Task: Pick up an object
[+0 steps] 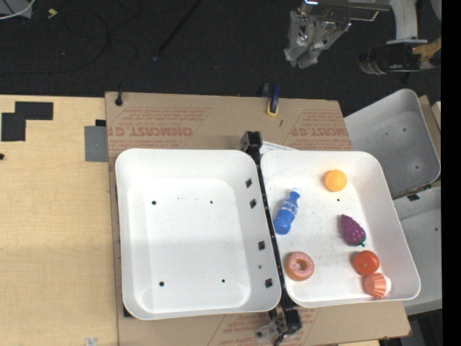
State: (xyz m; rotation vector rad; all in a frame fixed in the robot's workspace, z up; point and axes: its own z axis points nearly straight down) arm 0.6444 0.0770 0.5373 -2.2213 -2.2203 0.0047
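My gripper hangs high at the top of the view, well behind the bins, with nothing seen between its fingers. The right bin holds a blue bottle lying near its left wall, an orange ball toward the back, a purple grape bunch, a pink doughnut, a red tomato and a pink-orange piece in the front right corner.
The left bin stands beside the right one, joined by a black clamp strip. Both rest on a cardboard sheet. A blue-yellow clip sits at the cardboard's back edge. A grey metal panel leans at right.
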